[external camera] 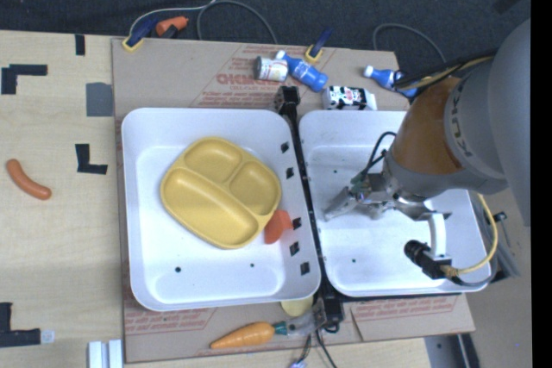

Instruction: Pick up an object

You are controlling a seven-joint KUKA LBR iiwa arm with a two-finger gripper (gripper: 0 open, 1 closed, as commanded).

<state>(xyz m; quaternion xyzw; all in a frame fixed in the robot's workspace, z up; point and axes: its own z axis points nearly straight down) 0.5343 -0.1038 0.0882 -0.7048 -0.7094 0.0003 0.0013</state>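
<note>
Toy carrot (244, 334): lies on the cardboard at the near edge, outside both bins, beyond easy reach for a pick.
Left bin (138, 185): holds a yellow divided plate (221, 190), tilted across the floor, and a small orange piece (277, 227) touching the plate's near right corner; these look like the likeliest things to pick.
Right bin (388, 284): I can make out nothing loose on its bare floor.
Gripper (338, 202): low over the right bin's left part, pointing toward the divider; whether it is spread or pinched I cannot tell, and nothing shows in it.
Arm (466, 134): bulky, it covers the right bin's far right corner.
Sausage toy (28, 179): well apart on the left bench.
Far edge: small bottles (293, 69) and clamps, too small to name surely.
</note>
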